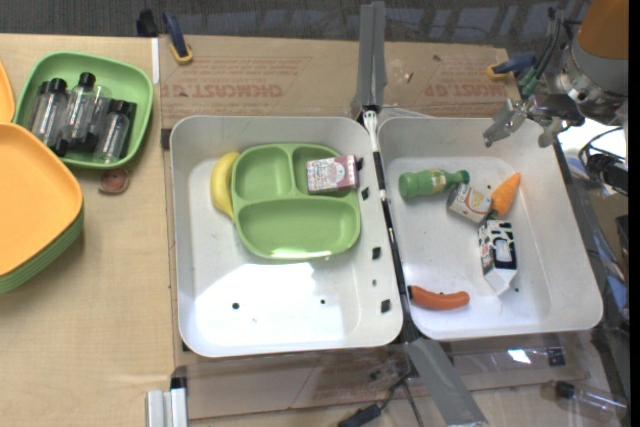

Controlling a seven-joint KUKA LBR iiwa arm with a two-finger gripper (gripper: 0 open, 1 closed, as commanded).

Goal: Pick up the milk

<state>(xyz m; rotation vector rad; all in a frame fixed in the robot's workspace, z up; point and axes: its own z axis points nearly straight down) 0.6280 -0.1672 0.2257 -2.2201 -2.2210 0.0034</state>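
The tool (527,123) is seen above the far right corner of the right bin (570,307), at the end of the grey arm with its orange band, and its two fingers are seen spread apart with nothing between them. The milk (498,253) is taken to be the black-and-white carton lying flat on the floor of that same bin, toward its near right part; the print is too small for the label to be read, so this is a judgement. From the tool the carton lies toward the near side of the scene and slightly to the left, so a move mainly toward the near edge, followed by a descent, would be called for. The carton's long axis is seen running roughly from far to near, tilted only a little, so the fingers would best be set across its short width, one on the left side and one on the right. Just beyond its far end a small tan carton (468,203) and a carrot (506,192) are crowded together, and a sausage (440,297) is lying near its near left side, apart from it. The carton's right flank is judged to be free, with the bin wall well clear of it.
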